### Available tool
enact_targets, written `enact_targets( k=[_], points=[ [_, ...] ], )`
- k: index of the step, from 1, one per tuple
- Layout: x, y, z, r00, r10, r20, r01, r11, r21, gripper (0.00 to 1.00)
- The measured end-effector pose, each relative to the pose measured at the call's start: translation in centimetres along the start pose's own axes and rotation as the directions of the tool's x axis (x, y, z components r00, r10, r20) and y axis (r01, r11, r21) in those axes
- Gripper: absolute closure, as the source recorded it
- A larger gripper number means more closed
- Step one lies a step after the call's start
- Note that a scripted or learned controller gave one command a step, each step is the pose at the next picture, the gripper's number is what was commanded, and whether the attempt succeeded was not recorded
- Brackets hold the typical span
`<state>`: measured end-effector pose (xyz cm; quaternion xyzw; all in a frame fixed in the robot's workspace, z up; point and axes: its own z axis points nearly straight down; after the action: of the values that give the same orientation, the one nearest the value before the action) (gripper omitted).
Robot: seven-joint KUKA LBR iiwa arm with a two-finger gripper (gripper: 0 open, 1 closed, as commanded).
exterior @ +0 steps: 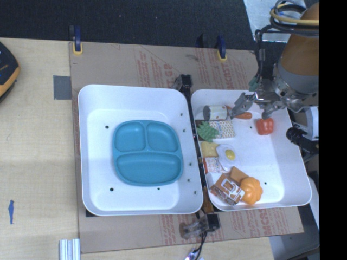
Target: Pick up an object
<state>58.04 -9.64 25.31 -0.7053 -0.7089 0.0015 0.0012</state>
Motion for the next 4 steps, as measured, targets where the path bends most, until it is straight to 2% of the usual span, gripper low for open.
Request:
enact_targets(
  k=[1, 2, 3, 4],
  points=[
    [-4.1, 1.6, 6.5, 1.0, 0.001, 0.002, -0.001, 1.0, 0.001, 0.0],
    [-6.4, 3.4, 16.3, 1.0, 0.002, -0.002, -0.002, 1.0, -0.001, 0.0],
    [-4.5, 7.2, 14.2, 1.0, -0.004, 0.002, 0.004, 1.0, 0.025, 0.0],
    [-5.6, 7.0, 15.4, 1.0, -0.003, -0.007, 0.003, 1.0, 0.031, 0.0]
  ],
)
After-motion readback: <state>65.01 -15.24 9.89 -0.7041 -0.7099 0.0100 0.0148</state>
